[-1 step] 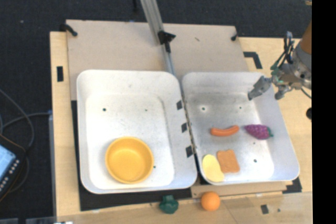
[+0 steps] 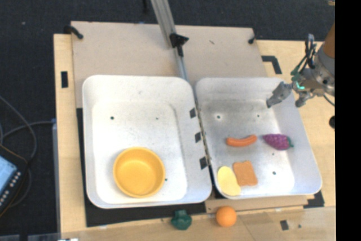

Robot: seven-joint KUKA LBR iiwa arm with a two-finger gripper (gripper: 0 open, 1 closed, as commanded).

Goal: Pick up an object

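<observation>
We start at the left bin [image 2: 96, 121], where a yellow bowl [image 2: 139, 171] sits toward its six o'clock corner. Below the bins, on the bench edge, we see a small green object [image 2: 181, 219] and an orange ball [image 2: 225, 216], both outside the trays.

In the right bin [image 2: 225, 99] lie four candidates: a pale yellow piece [image 2: 227, 180] touching an orange-brown slab [image 2: 245, 173], an orange sausage-shaped piece [image 2: 241, 141] with its long axis running nine to three o'clock, and just beside it a purple grape-like piece [image 2: 277, 141].

The gripper [image 2: 289, 94] hovers over the bin's far right rim with its two fingers spread apart and nothing between them. We judge the purple piece nearest, lying toward six o'clock from the fingers, with the sausage piece toward seven to eight o'clock.
</observation>
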